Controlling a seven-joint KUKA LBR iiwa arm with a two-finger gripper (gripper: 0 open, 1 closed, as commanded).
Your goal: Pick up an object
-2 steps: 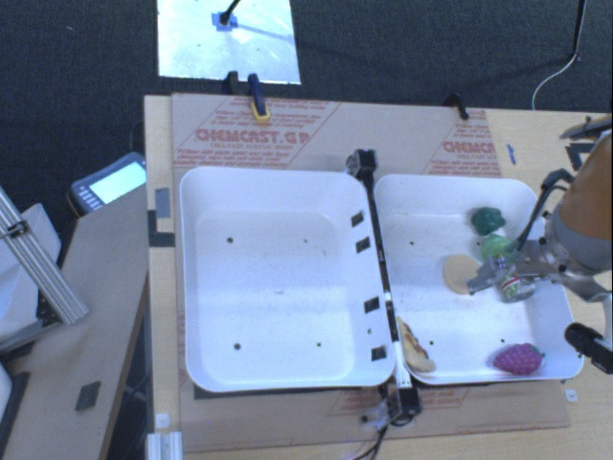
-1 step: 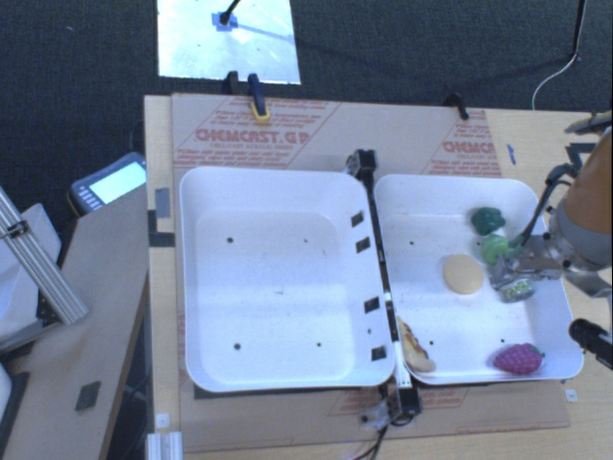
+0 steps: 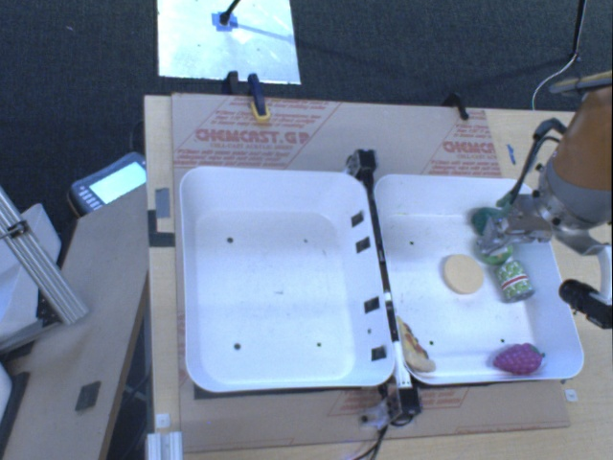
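1. Over the right bin [image 3: 575,348], near its far right side, the gripper [image 3: 500,228] hangs from the grey arm [image 3: 584,175] with its orange band.
2. Whether its fingers are spread or pressed together cannot be told; they blur into a green thing [image 3: 485,220] at the tips.
3. A can [image 3: 514,278] with a green and white label lies just below the gripper, tilted, touching or nearly touching the tips.
4. A tan disc [image 3: 464,275] lies flat just left of the can.
5. A purple, bumpy fruit [image 3: 518,358] sits near the bin's front right corner.
6. A yellowish item [image 3: 417,349] rests against the front left wall, beside the divider.
7. The left bin [image 3: 206,190] sits alongside, touching the right one.
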